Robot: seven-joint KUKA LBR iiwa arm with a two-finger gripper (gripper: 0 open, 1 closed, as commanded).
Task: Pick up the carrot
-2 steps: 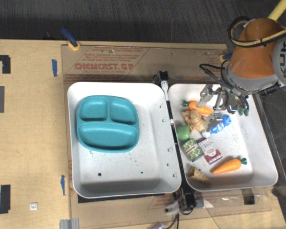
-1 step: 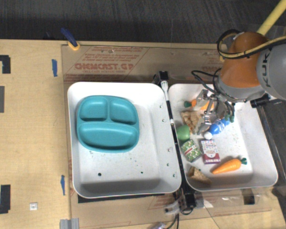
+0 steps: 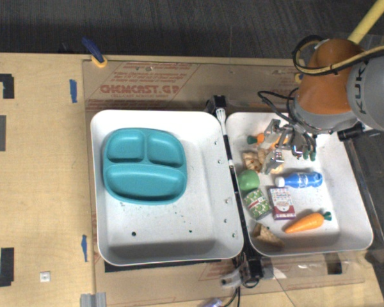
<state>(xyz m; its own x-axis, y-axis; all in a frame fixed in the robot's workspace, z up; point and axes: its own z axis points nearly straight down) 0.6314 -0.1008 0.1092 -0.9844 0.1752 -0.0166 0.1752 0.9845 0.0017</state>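
**Gripper hanging over top of right bin, carrot lying apart at the bottom**

I am reaching in from 3 o'clock, my grey arm [image 3: 371,88] with its orange band [image 3: 326,82] sitting over the top right corner of the right bin [image 3: 355,190]. My gripper [image 3: 283,147] is hanging over the bin's upper middle, around 12 o'clock of the bin. Whether it is open or closed I cannot tell, the metal parts are blurring together with the clutter under them.

The carrot [image 3: 305,222] is lying at about 5 o'clock in the right bin, orange, green top pointing toward 3 o'clock, well apart from my gripper. It is sitting just beside a small red and white packet [image 3: 281,203], which is at its 10 o'clock. A blue bottle [image 3: 301,180] is lying on its side between the carrot and my gripper. A green round item [image 3: 248,181] and a green packet [image 3: 257,203] are sitting along the bin's 9 o'clock side.

The left bin [image 3: 198,229] is holding a teal divided plate [image 3: 144,165] at its 10 o'clock part.
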